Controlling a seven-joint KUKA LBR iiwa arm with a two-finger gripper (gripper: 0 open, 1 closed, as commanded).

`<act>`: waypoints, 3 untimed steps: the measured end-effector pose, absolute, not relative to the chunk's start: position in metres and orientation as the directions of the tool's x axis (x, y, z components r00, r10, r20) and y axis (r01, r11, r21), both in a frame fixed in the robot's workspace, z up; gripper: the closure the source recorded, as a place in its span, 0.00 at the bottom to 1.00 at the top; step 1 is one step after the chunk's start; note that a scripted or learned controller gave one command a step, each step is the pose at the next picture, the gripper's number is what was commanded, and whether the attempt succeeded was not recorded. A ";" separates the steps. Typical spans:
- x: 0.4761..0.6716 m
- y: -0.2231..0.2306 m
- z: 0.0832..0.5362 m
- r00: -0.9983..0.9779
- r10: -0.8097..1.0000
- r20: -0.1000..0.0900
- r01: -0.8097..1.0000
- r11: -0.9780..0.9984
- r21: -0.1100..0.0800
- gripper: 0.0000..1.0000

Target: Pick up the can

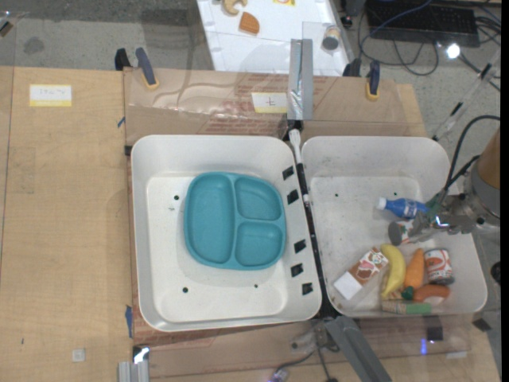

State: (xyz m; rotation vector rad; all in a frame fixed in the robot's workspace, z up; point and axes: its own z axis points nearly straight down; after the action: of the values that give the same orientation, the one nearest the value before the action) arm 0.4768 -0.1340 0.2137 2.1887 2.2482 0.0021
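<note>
The can (437,265), red and white with a pale top, lies in the right bin (358,161) near its front right corner. It touches an orange carrot (415,267) on its left. My gripper (406,231) reaches in from the right and hangs low over the bin, a little up and to the left of the can, just below a blue bottle (402,207). Nothing shows in its grasp.
A yellow banana (391,267), a small carton (366,269), a red sausage-like item (432,293) and a green piece (407,309) crowd the right bin's front. The left bin (159,213) holds a teal divided plate (235,220). A black divider (301,213) separates the bins.
</note>
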 end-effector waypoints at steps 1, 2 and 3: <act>0.477 -0.134 0.213 -0.027 1.000 -0.002 1.000 0.027 0.003 0.00; 0.531 -0.177 0.121 -0.193 0.981 -0.001 0.981 0.193 0.000 0.00; 0.503 -0.159 0.093 0.016 1.000 -0.001 1.000 -0.016 0.004 0.00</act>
State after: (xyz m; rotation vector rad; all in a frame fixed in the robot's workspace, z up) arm 0.5029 -0.1592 0.0930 2.2362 2.2017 0.0032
